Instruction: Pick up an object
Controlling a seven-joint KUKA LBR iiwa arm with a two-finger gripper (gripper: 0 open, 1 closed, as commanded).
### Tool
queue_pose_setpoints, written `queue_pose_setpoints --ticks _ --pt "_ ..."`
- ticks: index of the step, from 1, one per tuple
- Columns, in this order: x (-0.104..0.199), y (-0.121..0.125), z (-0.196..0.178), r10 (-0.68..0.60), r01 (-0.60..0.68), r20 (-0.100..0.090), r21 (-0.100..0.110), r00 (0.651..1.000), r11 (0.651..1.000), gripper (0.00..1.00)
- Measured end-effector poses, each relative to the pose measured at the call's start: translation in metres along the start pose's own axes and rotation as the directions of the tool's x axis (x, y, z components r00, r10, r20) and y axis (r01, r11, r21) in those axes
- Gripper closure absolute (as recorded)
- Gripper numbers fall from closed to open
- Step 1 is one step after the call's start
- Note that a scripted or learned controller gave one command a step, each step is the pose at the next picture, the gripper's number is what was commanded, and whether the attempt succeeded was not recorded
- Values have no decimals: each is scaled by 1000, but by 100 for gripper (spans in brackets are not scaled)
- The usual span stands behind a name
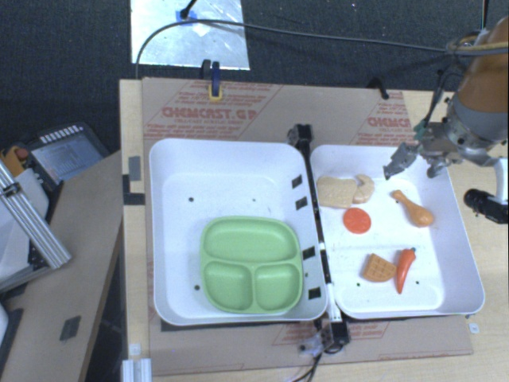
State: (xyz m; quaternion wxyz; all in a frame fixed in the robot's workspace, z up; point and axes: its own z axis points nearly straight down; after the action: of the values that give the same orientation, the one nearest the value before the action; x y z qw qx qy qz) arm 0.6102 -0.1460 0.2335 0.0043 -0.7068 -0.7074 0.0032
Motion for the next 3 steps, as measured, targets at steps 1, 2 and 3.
queue_pose_setpoints --ticks 1,2,3 --pt "0 2 -8 -3 3 2 -12 1000 1000 0" --pt "-7 1 37 0 0 2 -10 1000 1000 0" --pt "-9 9 96 -1 1 2 -10 1000 1000 0"
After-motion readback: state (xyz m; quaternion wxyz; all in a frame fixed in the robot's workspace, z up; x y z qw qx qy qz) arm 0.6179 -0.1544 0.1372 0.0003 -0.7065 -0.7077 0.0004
